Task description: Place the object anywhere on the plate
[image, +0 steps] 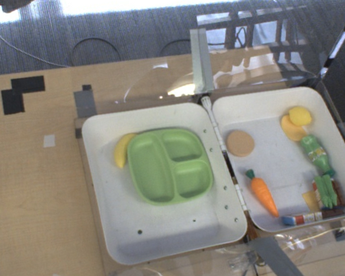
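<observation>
A green plate (167, 166) with three compartments lies in the left bin (169, 236). A yellow banana (121, 150) peeks out from under the plate's left edge. In the right bin (280, 155) lie an orange carrot (263, 194), a round tan cookie (240, 143), a yellow lemon-like piece (297, 122), a green bottle-shaped item (316, 153), another green item (326, 191) and a small flat red, white and blue item (302, 218).
Both white bins sit side by side on a wooden bench, joined by a narrow divider (223, 158). A clear plastic frame and metal brackets (199, 64) stand behind the bins. Cables run along the front edge.
</observation>
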